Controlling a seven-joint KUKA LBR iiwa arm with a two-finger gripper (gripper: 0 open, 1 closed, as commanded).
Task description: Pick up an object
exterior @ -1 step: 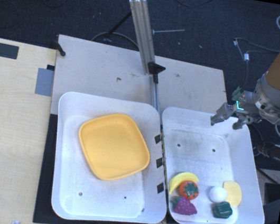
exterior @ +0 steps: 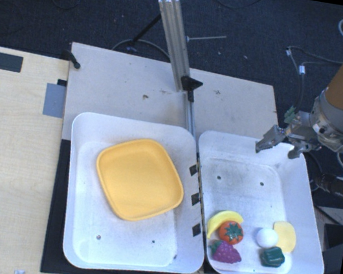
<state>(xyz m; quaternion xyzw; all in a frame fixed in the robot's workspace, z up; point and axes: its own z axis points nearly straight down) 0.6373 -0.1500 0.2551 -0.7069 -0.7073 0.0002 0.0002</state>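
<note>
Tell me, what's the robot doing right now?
Gripper open, holding nothing, above right bin's far rim. Toy tomato, grapes, white ball untouched at near end. Path clear.

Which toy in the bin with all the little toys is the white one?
The small white ball. It sits near the right bin's front, between the red tomato and the pale yellow disc, just behind the green piece.
</note>
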